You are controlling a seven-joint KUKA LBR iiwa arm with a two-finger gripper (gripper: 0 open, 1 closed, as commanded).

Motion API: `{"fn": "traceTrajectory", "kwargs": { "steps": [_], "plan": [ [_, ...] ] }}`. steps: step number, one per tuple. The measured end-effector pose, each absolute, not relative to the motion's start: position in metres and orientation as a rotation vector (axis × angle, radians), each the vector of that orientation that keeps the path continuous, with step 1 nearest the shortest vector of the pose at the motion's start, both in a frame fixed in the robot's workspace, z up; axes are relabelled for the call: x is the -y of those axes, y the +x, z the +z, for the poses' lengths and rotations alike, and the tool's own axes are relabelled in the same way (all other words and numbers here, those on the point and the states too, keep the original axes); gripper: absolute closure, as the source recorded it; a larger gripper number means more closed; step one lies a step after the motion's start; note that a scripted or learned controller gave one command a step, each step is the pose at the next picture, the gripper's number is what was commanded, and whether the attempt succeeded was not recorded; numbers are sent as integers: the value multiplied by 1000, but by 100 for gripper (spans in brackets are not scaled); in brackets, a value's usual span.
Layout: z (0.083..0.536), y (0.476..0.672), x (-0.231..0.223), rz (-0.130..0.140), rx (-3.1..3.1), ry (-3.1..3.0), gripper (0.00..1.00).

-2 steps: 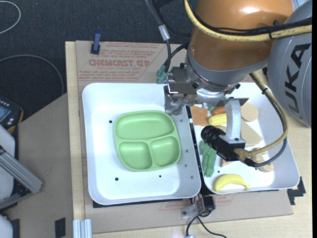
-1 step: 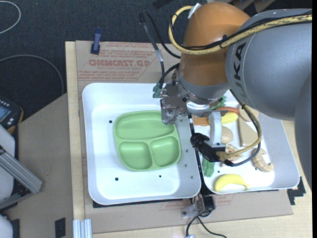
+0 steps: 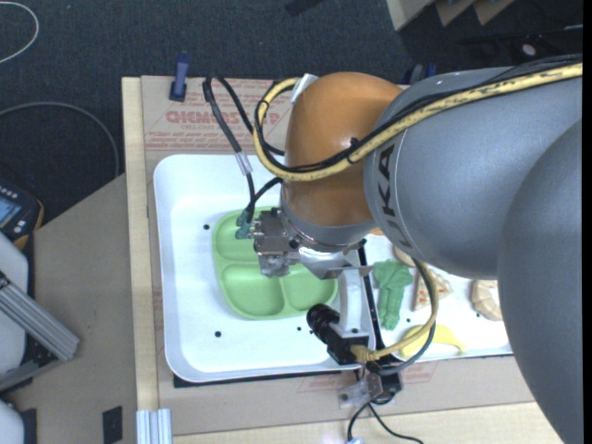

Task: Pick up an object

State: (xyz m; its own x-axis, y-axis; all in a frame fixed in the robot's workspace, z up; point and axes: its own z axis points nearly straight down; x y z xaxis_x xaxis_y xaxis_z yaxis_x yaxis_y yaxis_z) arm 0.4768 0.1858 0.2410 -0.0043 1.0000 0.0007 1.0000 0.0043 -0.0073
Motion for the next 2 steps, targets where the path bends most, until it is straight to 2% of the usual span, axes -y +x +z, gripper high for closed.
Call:
{"fn": "traceTrajectory", "kwargs": {
  "steps": [1, 2],
  "plan": [
    [246, 563, -226, -6, 2225, -2220, 100],
    [387, 583, -224, -22, 2227, -2225, 100]
  ]
}}
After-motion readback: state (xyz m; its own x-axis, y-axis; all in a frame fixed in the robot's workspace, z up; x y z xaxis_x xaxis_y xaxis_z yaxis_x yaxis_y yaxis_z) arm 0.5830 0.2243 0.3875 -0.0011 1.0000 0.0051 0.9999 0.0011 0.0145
